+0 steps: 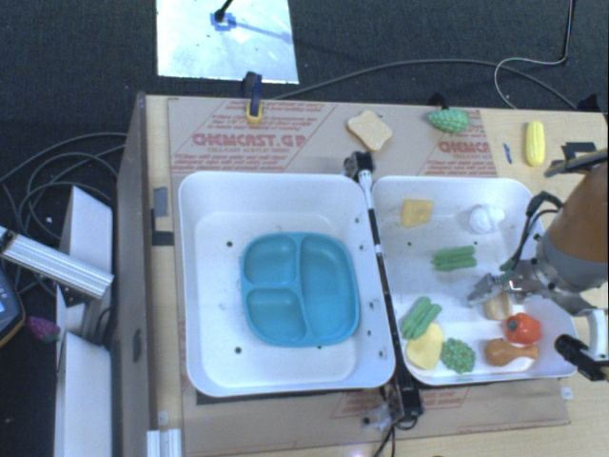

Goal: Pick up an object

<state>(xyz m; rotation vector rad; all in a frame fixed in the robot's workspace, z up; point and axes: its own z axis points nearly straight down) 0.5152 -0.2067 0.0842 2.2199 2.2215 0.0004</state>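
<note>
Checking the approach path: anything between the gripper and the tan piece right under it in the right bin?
Nothing visible. The gripper sits directly over the tan piece, with no item between them. The tomato lies just beside it, close enough to get bumped.

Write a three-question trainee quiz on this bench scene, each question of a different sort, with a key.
1. True or false: the blue divided plate lies in the left bin.
2. Multiple choice: which item lies on the bench outside both bins? A. the tomato B. the corn cob C. the green beans
3. Fill in: the gripper hangs over the ____ bin.

Key: 1 true; 2 B; 3 right.
</note>
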